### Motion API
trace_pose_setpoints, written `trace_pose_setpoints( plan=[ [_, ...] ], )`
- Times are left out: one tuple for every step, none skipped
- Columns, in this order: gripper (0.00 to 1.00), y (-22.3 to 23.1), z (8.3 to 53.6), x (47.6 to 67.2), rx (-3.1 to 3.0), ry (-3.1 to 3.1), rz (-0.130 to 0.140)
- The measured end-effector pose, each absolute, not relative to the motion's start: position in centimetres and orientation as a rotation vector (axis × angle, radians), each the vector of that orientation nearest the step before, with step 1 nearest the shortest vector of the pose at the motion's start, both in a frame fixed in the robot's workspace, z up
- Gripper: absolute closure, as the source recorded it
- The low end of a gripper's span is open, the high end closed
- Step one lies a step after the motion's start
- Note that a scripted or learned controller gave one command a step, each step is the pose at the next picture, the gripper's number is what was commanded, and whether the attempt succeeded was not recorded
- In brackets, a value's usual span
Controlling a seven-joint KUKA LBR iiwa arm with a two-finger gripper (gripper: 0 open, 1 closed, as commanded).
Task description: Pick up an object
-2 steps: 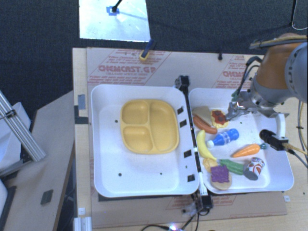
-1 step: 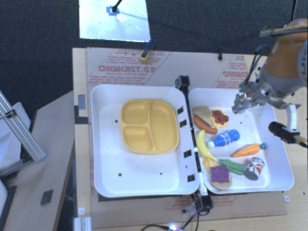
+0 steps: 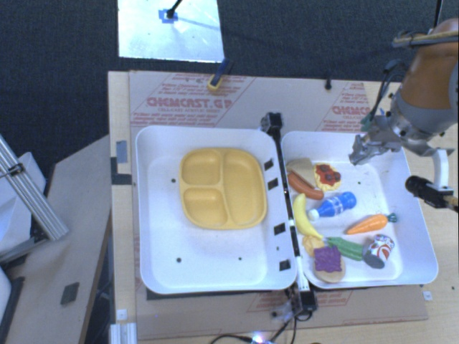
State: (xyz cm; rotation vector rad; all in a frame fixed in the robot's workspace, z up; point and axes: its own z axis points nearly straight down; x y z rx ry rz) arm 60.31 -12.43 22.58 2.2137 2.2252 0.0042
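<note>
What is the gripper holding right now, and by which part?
Nothing: the gripper hangs above the right bin, with no object between its fingers.

You have two white bins side by side, the left bin (image 3: pixel 154 264) bearing a yellow tray (image 3: pixel 222 188) with three compartments; both sit on a cardboard sheet (image 3: pixel 190 100) with red lettering; behind it lies a shiny metal plate (image 3: pixel 170 21).

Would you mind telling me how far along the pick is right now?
Nothing looks picked yet. The gripper sits above the right bin's far corner with nothing visibly held. The toy foods, such as the banana, blue bottle and carrot, lie in the bin. Descending, grasping and lifting all remain.
</note>
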Motion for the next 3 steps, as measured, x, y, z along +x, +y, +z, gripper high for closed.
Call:
trace_pose_setpoints(
  plan=[
    [1.0,-8.3,22.8,62.5,2.209,2.23,0.007],
    [1.0,-5.4,23.3,62.8,2.211,2.229,0.005],
    [1.0,-6.9,21.7,63.1,2.22,2.22,0.0]
  ],
)
